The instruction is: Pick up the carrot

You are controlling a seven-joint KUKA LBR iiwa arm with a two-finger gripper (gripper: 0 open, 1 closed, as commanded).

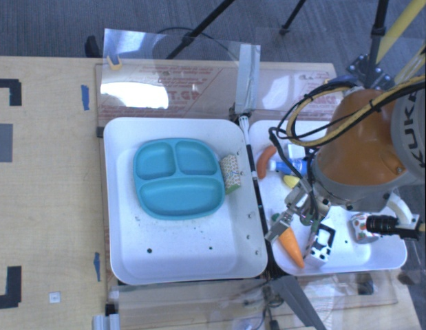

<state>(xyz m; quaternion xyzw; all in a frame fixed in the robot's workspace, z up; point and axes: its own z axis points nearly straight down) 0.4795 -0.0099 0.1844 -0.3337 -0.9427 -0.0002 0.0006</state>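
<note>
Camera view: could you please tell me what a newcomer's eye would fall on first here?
The blue plate with three compartments lies in the left bin and draws the eye first. Next comes the grey arm with its orange band, reaching in over the right bin. Below it, the hand sits just above the carrot, near that bin's front edge.

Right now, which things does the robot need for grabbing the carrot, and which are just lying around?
Needed for the job:
carrot, in the right bin
gripper, just above the carrot

Just lying around:
blue plate in the left bin
small patterned thing beside the plate
orange sausage shape
yellow piece
black and white block
</note>
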